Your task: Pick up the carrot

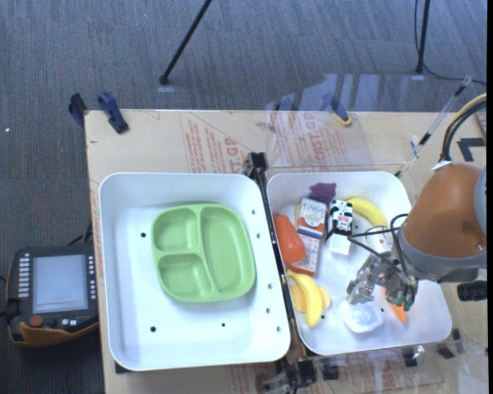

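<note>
Carrot is seen low in the right bin, just under the gripper. How wide the fingers are cannot be told, so the small carrot could be missed, or the clear cup beside it could be bumped.

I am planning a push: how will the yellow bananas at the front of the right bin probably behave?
The bananas are curved, so a push would likely make them pivot rather than slide straight. They lie near the right bin's inner wall, which may stop them. Their skin looks smooth, perhaps slippery.
</note>
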`<state>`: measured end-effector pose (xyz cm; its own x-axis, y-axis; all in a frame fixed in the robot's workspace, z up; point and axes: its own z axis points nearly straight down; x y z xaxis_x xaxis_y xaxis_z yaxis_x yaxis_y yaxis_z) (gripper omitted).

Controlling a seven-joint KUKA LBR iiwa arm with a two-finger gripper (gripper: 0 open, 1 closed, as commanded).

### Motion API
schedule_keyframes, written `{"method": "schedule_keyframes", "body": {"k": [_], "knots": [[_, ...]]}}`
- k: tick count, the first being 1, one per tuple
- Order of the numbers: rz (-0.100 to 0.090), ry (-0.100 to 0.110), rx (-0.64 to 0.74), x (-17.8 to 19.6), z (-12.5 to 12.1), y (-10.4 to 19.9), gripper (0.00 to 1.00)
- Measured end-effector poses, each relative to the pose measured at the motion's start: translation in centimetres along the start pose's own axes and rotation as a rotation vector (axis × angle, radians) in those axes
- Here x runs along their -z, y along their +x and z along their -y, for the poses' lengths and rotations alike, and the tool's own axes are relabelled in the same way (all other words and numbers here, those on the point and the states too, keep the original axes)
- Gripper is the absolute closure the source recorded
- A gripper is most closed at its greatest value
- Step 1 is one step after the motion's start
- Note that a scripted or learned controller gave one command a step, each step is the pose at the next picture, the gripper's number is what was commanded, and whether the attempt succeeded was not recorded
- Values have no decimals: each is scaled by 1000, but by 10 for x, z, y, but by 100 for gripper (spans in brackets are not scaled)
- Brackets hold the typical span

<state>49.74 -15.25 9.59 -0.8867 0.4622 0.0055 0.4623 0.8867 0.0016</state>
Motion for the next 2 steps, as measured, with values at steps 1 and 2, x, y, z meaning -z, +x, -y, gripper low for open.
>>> {"method": "schedule_keyframes", "body": {"k": [1, 2], "knots": [[4, 1, -382, 12, 41, 2, 100], [8, -4, -424, 93, -22, 33, 100]]}}
